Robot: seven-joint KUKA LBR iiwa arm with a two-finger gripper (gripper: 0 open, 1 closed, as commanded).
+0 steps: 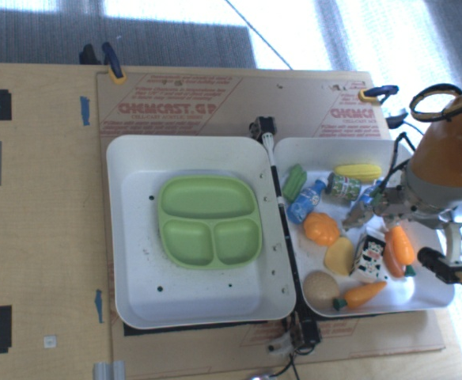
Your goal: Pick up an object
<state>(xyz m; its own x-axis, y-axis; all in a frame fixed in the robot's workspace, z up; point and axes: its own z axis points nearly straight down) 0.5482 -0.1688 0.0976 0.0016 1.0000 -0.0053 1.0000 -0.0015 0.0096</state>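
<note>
Carrot lies below tool in right bin.

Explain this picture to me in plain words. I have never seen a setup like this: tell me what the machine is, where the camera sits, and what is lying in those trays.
One camera looks down at a slant on a bench. The grey and orange robot arm reaches in from the right; its gripper hangs over the right shallow white bin. That bin holds toy food: a yellow corn cob, an orange fruit, two orange carrots and others. The left shallow white bin holds a green divided plastic plate. I cannot see anything held.
</note>
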